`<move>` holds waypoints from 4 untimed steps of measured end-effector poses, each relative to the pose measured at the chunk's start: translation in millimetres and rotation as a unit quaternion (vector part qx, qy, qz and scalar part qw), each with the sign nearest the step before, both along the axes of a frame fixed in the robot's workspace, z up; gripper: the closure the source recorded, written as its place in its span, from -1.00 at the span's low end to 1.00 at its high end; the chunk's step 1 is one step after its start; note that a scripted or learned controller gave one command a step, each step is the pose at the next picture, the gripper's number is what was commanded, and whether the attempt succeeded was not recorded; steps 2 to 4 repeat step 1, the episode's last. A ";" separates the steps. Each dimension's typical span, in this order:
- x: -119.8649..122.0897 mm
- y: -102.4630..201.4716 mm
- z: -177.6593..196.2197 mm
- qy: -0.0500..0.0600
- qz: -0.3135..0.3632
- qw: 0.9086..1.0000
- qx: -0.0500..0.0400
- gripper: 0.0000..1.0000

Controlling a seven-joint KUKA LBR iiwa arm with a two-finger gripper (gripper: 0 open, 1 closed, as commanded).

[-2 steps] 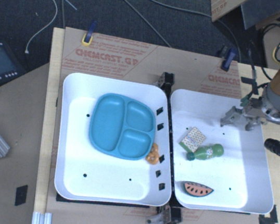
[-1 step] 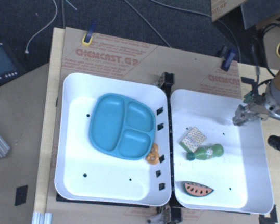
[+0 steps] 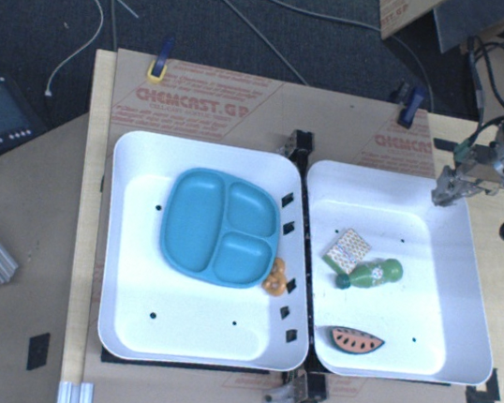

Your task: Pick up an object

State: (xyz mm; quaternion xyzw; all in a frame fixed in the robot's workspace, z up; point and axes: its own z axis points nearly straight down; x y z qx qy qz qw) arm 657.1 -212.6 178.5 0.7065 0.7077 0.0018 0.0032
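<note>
In the right white bin (image 3: pixel 463 305), the flat watermelon-slice toy (image 3: pixel 355 340) lies at 6 o'clock, the likely light, slippery green plastic bottle (image 3: pixel 372 273) centrally, best pinched mid-body; gripper (image 3: pixel 447 193) hovers at 1 o'clock, state indiscernible.

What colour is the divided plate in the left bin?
Light blue plate, clearest in the camera view.

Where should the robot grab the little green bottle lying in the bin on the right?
Probably across the middle of the small green plastic bottle, coming straight down from above. It lies on its side, slanted, so its round body offers two opposite sides for the fingers. The checkered white packet sits close by its darker cap end, so gripping the body keeps clear of it. The gripper is at the bin's far right corner.
</note>
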 end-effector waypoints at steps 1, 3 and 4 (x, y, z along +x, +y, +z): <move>9.1 -2.8 62.1 -0.001 0.000 1.000 0.000 1.00; 9.1 -2.8 62.1 -0.001 0.000 1.000 0.000 1.00; 9.1 -2.8 62.1 -0.001 0.000 1.000 0.000 1.00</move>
